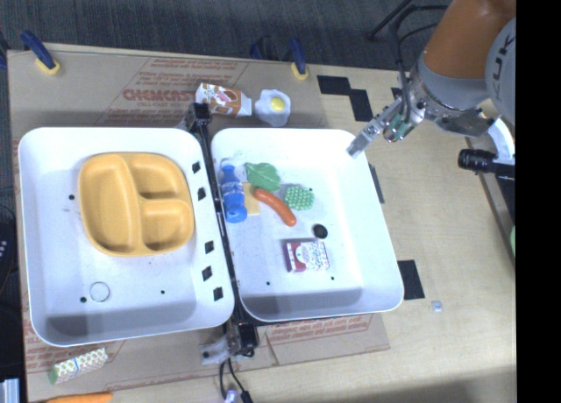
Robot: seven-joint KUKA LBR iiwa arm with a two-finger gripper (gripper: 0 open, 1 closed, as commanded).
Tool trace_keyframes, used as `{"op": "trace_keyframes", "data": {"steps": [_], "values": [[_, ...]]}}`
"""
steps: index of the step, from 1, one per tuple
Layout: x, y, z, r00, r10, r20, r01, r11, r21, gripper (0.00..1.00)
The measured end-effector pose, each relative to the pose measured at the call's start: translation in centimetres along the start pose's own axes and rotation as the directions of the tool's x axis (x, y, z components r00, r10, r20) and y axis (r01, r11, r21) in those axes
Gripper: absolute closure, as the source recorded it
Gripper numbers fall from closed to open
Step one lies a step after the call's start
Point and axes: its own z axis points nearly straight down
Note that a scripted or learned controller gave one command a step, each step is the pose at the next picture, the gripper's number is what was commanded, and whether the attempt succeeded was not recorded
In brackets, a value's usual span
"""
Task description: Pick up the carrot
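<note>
Yellow divided tray [136,202] in left bin [35,243]; blue bottle [232,193], red packet [306,256] in right bin [372,252].

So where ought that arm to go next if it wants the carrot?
Probably leftward and down into the right white bin. The hand hangs over that bin's upper right rim, apart from the orange carrot, which lies near the bin's middle, touching the green leafy toy and close beside the green dotted ball.

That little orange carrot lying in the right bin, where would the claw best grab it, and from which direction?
Probably from straight above, at the middle of the small orange plastic carrot. It lies flat and slanted in the right white bin, so the fingers should close across its narrow width. The green leafy toy and green dotted ball crowd its upper side. The gripper hovers over the bin's upper right rim.
</note>
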Motion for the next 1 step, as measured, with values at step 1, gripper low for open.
{"op": "trace_keyframes", "data": {"steps": [1], "values": [[-0.40,0.51,-1.35,0.896,-0.445,0.004,0.445,0.896,0.001,1.00]]}}
